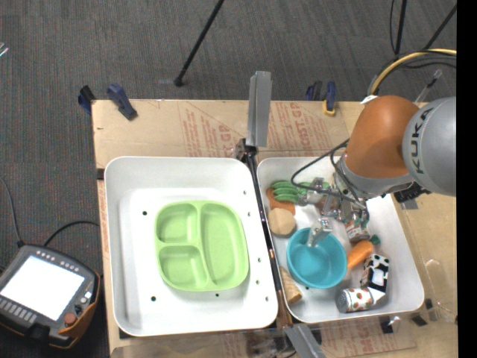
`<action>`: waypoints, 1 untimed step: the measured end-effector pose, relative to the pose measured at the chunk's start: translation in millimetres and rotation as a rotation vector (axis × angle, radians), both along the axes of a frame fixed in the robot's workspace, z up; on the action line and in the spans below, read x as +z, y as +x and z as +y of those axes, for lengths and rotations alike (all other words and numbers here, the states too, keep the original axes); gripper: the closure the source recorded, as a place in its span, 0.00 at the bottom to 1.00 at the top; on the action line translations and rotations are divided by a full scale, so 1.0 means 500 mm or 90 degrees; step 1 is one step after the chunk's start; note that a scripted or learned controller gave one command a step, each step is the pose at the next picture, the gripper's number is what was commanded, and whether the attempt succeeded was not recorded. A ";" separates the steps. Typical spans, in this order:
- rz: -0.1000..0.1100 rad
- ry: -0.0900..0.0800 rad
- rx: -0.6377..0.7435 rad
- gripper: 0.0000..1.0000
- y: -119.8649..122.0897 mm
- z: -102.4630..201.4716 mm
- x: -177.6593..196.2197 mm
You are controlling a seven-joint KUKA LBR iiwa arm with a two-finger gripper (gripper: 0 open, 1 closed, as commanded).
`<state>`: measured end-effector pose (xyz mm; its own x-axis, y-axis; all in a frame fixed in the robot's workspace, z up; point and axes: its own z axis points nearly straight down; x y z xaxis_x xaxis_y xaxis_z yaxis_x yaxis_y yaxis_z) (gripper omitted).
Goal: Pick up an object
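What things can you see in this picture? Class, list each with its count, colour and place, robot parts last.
bins: two, white, side by side on the bench
tray: one, green, three compartments, in the left bin
bowl: one, blue, in the right bin
carrots: two, orange, right bin, one above the bowl and one to its right
can: one, patterned, lying at the right bin's front
clamps: blue, at the bench's back edge
pendant: one, with screen, on the floor at lower left
arm: one, grey and orange, over the right bin
pincer: one, above the bowl's rim
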<state>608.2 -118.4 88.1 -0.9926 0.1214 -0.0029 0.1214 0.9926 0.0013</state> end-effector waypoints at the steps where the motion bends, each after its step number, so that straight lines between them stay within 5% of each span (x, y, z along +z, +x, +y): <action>1: 0.004 0.000 -0.078 0.00 -0.218 -0.099 -0.002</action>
